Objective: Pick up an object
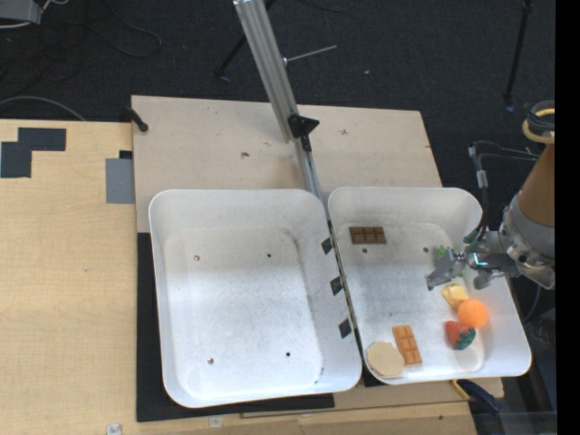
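Yellow block [455,294] looks the likeliest target: it lies in the right bin [408,202], just under the gripper [446,268], touching an orange ball [472,313]. It is small, pale yellow and blocky, partly shadowed. The gripper hangs low over the bin's right side, apparently placed there for a grasp; whether it is apart or together I cannot tell, since the metal parts blur together. A red and green fruit [459,335] sits near the ball, a brown bar [368,236] lies well apart, and a waffle [407,344] touches a tan disc [386,360]
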You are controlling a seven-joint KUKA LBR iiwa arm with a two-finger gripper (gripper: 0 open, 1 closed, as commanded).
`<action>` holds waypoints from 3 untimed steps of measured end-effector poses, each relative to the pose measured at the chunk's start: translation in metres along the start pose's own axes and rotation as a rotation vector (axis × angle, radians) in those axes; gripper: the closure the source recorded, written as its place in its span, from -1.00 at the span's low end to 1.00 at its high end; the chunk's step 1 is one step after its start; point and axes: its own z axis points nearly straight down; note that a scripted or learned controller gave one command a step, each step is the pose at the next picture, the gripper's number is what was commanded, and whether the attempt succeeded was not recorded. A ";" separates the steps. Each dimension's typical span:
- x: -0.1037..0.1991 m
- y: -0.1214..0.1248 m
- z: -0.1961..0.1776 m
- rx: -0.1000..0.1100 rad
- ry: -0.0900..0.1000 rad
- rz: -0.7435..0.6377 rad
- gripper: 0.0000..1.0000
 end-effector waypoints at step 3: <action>-0.003 0.004 0.093 0.000 0.000 0.002 -1.00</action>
